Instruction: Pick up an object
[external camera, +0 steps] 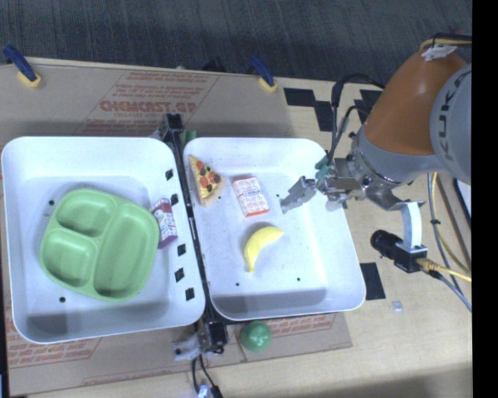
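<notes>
Banana [261, 244], the likeliest thing to lift, lies near the middle of the right bin [332, 284], down and to the left of the end effector [300, 194] as the camera sees it. Its long axis runs on a slant, from the lower left tip up toward the upper right, so the upper end is the end nearer the fingers. The end effector hangs over the bin's upper right part with nothing between its fingers; whether they are spread or pressed together I cannot tell from this slant. A small red-and-white packet [250, 196] lies just left of the end effector, and a pizza slice toy [204, 178] sits beyond it by the wall shared with the left bin [17, 222], which carries a green divided plate [100, 243] and a small wrapper [164, 220]. Bare white floor surrounds the banana on every side, well apart from the bin walls, so I judge a descent there has open room. A green ball [255, 335] rests on the tabletop outside the bins.
</notes>
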You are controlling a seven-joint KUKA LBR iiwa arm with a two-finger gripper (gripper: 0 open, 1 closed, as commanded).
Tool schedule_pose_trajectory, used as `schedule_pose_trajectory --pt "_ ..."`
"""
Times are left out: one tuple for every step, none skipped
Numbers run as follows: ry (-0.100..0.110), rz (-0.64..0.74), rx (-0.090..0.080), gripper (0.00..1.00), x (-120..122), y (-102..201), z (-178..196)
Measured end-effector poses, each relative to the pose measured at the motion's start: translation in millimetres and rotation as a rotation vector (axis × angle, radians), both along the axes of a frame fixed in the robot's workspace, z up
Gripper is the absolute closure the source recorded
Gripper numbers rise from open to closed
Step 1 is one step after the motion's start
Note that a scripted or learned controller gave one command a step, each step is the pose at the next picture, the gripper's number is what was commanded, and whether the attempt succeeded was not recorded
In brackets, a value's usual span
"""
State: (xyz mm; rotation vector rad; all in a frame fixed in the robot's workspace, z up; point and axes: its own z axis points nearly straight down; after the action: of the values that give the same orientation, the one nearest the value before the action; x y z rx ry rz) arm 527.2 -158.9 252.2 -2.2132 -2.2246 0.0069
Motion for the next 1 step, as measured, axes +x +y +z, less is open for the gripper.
schedule_pose_trajectory --pt "-0.005 -0.001 0.000 0.00 11.0 -51.7 15.2"
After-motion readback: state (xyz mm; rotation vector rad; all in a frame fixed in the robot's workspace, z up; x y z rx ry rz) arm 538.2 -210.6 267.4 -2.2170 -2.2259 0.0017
